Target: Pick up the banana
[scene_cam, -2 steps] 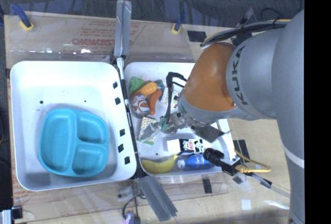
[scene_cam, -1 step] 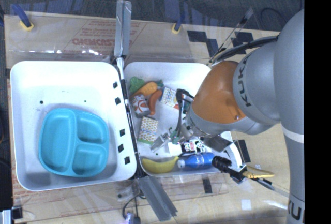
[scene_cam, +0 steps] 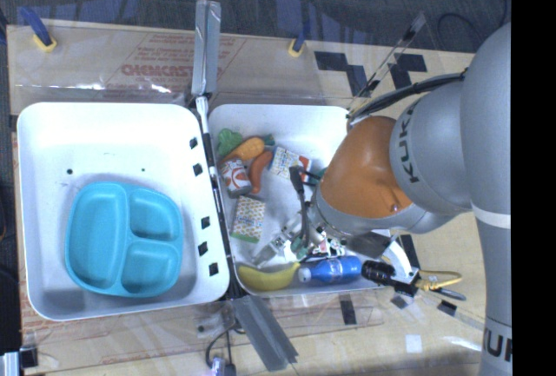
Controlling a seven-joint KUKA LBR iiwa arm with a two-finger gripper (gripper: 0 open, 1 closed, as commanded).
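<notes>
From the camera above the counter, two white bins sit side by side. The left bin (scene_cam: pixel 35 192) holds a blue divided tray (scene_cam: pixel 122 237). The right bin (scene_cam: pixel 347 115) is cluttered, and the banana (scene_cam: pixel 268 276) lies along its near wall toward the near-left corner, on its side with its curve bowing toward the wall. A blue bottle (scene_cam: pixel 334 270) lies just beside the banana's right end, and a patterned packet (scene_cam: pixel 248 218) sits a little further in. At the far end are a red can (scene_cam: pixel 236 178), an orange carrot-like piece (scene_cam: pixel 248 148) and something green (scene_cam: pixel 228 140).

The grey arm with its orange band (scene_cam: pixel 369 170) reaches in from the right and hangs low over the middle of the right bin. The hand (scene_cam: pixel 300 235) is just above and to the right of the banana; whether it is open or closed I cannot tell, as the wrist and clutter mask it, and nothing is visibly held.

The banana will likely handle as light and fairly firm, with smooth skin that could slip and flesh that bruises under a hard squeeze. The best hold is probably across its thick middle, closing over the narrow width. The near wall and the bottle crowd it, so a side approach looks awkward.
</notes>
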